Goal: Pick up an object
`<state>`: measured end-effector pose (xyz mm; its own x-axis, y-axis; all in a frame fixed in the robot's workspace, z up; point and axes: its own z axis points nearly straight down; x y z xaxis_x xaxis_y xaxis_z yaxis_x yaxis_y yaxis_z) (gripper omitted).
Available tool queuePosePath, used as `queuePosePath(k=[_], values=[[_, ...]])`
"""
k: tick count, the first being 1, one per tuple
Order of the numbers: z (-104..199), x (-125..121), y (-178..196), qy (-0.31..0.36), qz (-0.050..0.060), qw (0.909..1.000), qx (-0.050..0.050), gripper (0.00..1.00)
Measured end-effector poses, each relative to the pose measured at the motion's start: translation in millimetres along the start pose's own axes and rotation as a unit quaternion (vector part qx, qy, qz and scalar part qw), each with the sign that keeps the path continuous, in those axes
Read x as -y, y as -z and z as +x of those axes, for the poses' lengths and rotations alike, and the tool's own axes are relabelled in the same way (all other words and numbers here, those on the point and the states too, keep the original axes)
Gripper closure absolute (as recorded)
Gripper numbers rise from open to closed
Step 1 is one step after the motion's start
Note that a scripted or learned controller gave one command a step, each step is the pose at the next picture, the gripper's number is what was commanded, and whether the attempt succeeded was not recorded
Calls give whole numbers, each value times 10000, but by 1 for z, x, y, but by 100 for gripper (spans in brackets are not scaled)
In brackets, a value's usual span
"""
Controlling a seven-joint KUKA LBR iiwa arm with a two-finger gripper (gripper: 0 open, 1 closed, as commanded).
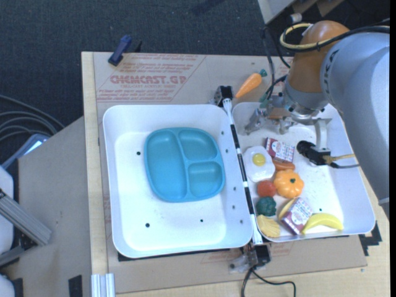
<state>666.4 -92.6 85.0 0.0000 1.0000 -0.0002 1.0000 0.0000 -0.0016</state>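
Observation:
My gripper (pixel 268 122) hangs over the far end of the right bin (pixel 346 184), open, with nothing between its fingers. Just in front of it lie a fried egg toy (pixel 258 161) and a small red-and-white carton (pixel 279 149). Further forward sit an orange pumpkin (pixel 288 183), a red tomato (pixel 266 189), a green piece (pixel 266 205), a second carton (pixel 299 215) and a banana (pixel 322 223).
The left bin (pixel 124 166) holds a blue divided plate (pixel 184 163). A toy carrot (pixel 249 85) lies on the cardboard just behind the right bin. A blue object (pixel 120 50) rests at the bench's far left edge. The grey arm fills the upper right.

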Motion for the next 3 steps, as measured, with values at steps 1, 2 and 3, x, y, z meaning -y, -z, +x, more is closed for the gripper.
queuePosePath(k=[1,2,3], values=[[0,0,0,0,1,10000,0,0],[1,0,0,-1,1,10000,0,0],[0,0,0,0,0,10000,0,0]])
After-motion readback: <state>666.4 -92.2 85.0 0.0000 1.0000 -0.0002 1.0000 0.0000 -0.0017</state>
